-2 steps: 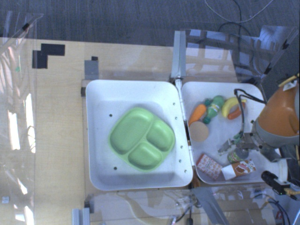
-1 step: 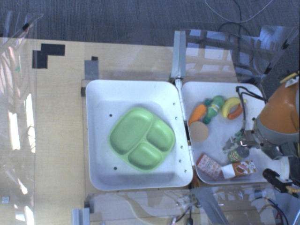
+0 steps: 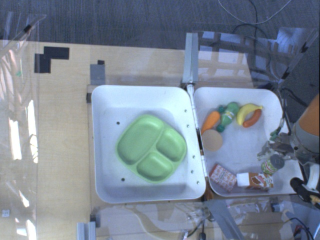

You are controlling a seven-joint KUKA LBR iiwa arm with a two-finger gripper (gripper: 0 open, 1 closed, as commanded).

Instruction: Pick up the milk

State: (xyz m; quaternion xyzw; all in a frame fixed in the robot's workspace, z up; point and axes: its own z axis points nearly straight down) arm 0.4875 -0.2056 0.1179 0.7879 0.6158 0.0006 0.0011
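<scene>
The milk [image 3: 254, 180] is a small carton with a white end and a red-brown body. It lies on its side along the front wall of the right bin [image 3: 235, 96]. My gripper [image 3: 274, 151] hangs over the bin's right side, just above and to the right of the carton. A small round green-and-white container [image 3: 273, 164] sits right under the gripper, between it and the carton. The grey arm with its orange band [image 3: 306, 129] comes in from the right edge.
In the right bin lie a carrot [image 3: 210, 120], a green bottle [image 3: 227, 115], a banana [image 3: 246, 112] with a sausage [image 3: 252, 118], a tan round piece [image 3: 212, 140] and a red box [image 3: 222, 177]. The left bin [image 3: 107, 134] holds a green divided plate [image 3: 151, 147].
</scene>
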